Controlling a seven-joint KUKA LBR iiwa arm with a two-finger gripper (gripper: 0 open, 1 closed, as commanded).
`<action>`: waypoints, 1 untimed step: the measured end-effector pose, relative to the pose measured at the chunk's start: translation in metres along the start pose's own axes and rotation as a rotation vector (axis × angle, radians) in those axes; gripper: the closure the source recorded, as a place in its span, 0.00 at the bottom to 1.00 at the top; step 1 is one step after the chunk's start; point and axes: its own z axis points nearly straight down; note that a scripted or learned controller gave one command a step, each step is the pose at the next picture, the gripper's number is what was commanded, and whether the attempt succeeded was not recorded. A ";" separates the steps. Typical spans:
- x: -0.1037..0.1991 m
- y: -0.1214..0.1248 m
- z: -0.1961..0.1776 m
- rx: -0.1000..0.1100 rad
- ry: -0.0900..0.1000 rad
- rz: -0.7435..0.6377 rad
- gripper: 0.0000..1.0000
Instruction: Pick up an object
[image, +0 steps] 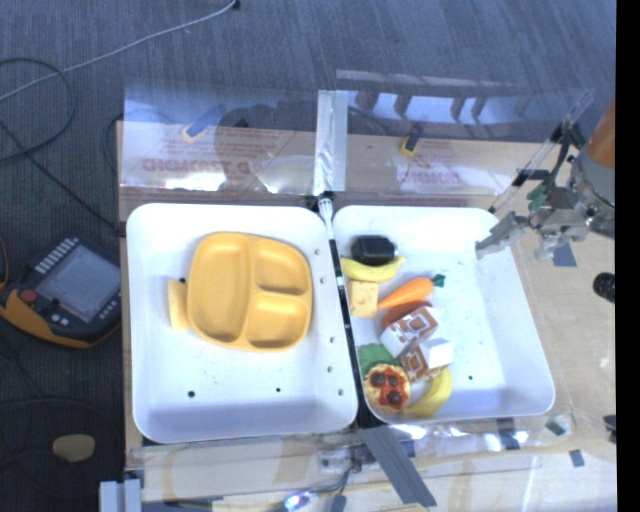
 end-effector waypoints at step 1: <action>0.090 0.013 0.090 0.002 0.000 0.122 0.00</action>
